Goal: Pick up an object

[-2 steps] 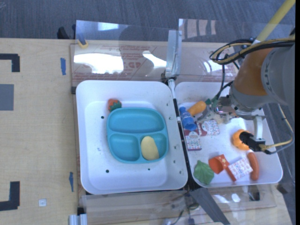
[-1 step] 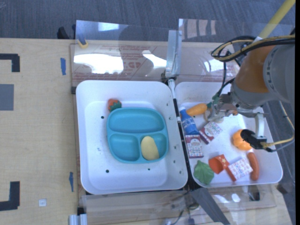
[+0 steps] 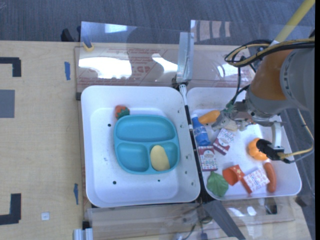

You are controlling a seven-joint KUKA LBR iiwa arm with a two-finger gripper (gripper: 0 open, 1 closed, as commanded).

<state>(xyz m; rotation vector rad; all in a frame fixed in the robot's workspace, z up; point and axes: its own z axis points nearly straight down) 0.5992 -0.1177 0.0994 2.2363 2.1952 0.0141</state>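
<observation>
My gripper (image 3: 231,120) hangs low over the upper middle of the right bin (image 3: 292,186), under the grey arm with its orange band (image 3: 270,81). Just to its left lies an orange carrot-shaped toy (image 3: 210,117). Directly below it sits a small white and red carton (image 3: 223,141). A blue bottle (image 3: 201,134) lies along the bin's left wall. An orange round toy (image 3: 257,149) rests to the gripper's lower right, partly behind a black cable fitting. I see nothing lifted off the bin floor.
The right bin also holds another carton (image 3: 208,159), a green leaf (image 3: 217,184), a red-orange piece (image 3: 233,174), a third carton (image 3: 255,180) and a sausage (image 3: 271,177). In the left bin (image 3: 95,134), a blue divided plate (image 3: 132,156) carries a yellow lemon (image 3: 159,157), with a strawberry (image 3: 121,111) beside it.
</observation>
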